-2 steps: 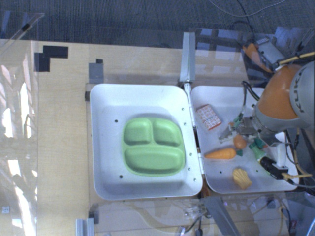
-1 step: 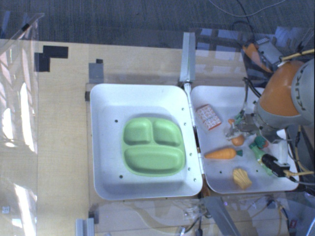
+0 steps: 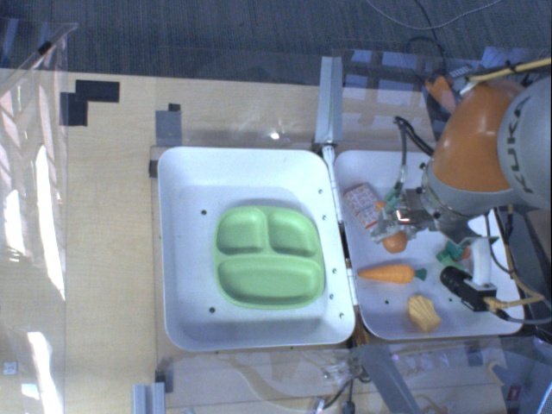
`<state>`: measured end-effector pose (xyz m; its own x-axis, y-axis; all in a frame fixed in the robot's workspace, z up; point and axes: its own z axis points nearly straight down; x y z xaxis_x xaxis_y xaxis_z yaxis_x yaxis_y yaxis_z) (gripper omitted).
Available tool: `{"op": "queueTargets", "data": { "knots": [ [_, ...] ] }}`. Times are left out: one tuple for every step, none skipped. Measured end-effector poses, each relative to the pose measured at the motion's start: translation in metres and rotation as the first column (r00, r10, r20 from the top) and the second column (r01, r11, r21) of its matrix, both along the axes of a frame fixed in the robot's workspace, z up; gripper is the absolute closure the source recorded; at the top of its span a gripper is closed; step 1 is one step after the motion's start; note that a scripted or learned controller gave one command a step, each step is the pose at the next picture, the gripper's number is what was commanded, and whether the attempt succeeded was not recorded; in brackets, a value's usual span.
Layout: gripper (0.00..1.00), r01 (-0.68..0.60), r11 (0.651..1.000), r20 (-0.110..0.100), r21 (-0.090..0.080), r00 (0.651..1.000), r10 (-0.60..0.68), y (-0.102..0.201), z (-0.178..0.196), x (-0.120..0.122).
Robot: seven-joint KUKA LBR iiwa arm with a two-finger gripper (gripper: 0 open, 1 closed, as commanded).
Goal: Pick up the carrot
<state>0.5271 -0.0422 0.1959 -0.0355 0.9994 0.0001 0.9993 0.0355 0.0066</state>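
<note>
A: Where is your carrot [image 3: 388, 273]?

B: Look at the lower right of the frame. It lies flat in the right bin [image 3: 373, 307], near the bin's lower left part. Its fat end points left and its green top points right.

A: And where is the gripper [image 3: 401, 217]?

B: It hangs over the same bin, a bit higher in the frame than the carrot. A small orange ball [image 3: 394, 243] sits right under it. I cannot tell if the gripper is open or closed. You can see the carrot lies apart from it, with nothing holding it.

A: What else is in that bin?

B: A red and white packet [image 3: 361, 203] lies just left of the gripper. A bumpy yellow thing [image 3: 423, 312] lies near the lower edge.

A: And the left bin [image 3: 185, 257]?

B: It holds a green plate [image 3: 267, 257] with three parts.
</note>
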Motion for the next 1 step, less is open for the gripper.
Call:
{"op": "queueTargets", "data": {
  "knots": [
    [1.0,-0.482,0.876,-0.002,-0.002,0.876,0.482,0.0666,-0.0109,-0.0126]
  ]
}}
